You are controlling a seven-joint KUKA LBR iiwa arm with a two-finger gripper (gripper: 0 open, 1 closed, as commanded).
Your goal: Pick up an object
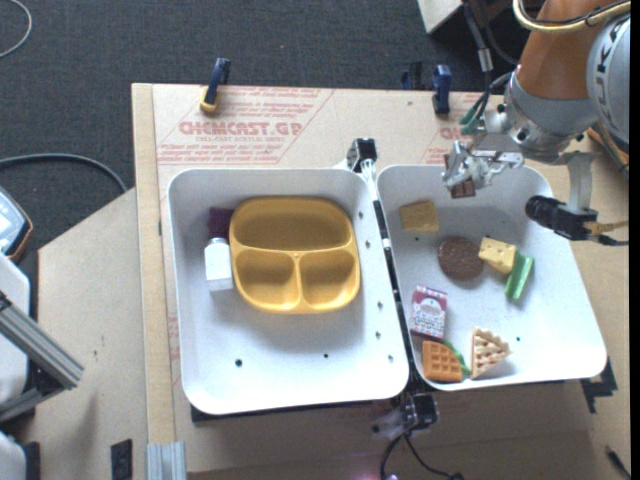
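Your gripper [463, 180] hangs above the right bin [570, 318], fingers clamped on a small brown piece [462, 189]. The pick looks done; you only need to carry it clear.

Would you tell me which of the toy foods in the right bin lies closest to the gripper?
The tan square cracker at the bin's upper left lies closest, just below and left of the gripper. The brown round cookie and the yellow cheese wedge sit farther down.
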